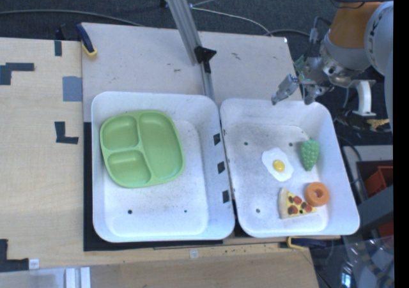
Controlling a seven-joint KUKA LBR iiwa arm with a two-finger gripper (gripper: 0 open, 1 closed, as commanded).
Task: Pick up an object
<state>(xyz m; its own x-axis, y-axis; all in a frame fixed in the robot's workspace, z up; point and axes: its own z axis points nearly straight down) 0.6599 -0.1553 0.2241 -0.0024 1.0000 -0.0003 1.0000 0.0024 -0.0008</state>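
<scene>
While arm [358, 25] bends, fingers [295, 90] above bin [255, 111]

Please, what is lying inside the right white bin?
Inside the right bin I see four toy foods: a fried egg, a green grape bunch, a pizza slice and an orange donut. Whatever is under them is covered.

- Fried egg toy [278, 165], flat, mid right bin.
- Green grape bunch [310, 153] just right of it.
- Pizza slice [294, 204] touching orange donut [317, 194], near front corner.
</scene>
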